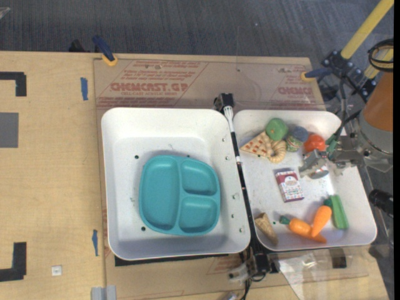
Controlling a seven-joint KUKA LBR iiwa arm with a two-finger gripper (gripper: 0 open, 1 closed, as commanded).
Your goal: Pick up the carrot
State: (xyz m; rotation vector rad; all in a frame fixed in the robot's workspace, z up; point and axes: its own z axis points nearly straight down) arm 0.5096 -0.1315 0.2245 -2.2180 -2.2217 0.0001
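While the hand [320,161] hovers near the right bin's [369,230] right edge, its grip state unclear, the carrot [306,227] lies apart from it near the front edge.

Divided plate [180,194] in left bin [119,130], carrot [300,227] in right bin [365,224]

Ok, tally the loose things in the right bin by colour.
Orange: 2, lower carrot, upper carrot
Green: 2, ball, cucumber
Red: 1, tomato
Red-and-white: 1, card
Tan: 3, pizza, pretzel, bread
Blue-grey: 1, lump
Total: 10
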